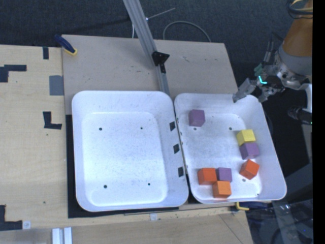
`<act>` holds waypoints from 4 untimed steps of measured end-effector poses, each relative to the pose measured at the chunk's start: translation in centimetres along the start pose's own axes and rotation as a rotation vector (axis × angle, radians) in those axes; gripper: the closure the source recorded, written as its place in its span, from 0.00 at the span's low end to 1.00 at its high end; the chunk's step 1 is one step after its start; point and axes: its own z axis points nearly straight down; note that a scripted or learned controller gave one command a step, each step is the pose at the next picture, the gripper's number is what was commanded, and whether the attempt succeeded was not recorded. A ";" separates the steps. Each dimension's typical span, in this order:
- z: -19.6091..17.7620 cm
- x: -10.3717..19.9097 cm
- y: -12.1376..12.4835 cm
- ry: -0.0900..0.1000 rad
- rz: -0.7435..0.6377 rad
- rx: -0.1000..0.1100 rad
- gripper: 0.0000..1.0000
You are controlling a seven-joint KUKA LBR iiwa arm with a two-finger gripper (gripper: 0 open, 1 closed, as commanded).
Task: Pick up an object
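Several small cubes lie in the right bin (216, 145). A purple cube (196, 117) sits alone near the bin's back left. Along the right side lie a yellow cube (246, 135), a purple cube (249, 149) touching it, and an orange cube (249, 169). At the front, an orange cube (206, 175), a purple cube (224, 174) and another orange cube (221, 188) are clustered together. My gripper (253, 92) hovers over the bin's back right corner, open, with nothing between its fingers.
The left bin (122, 151) stands beside the right one. A slanted metal bar (144, 32) crosses the bench behind the bins. The arm's orange band (299, 34) is at the far right.
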 end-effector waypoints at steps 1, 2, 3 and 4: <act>4.6 -0.5 -0.1 0.001 0.001 0.004 0.00; 10.5 -0.6 -1.2 0.002 0.001 0.006 0.00; 15.5 -0.4 -1.4 0.002 0.000 0.005 0.00; 14.1 -0.4 -1.2 0.001 -0.001 0.000 1.00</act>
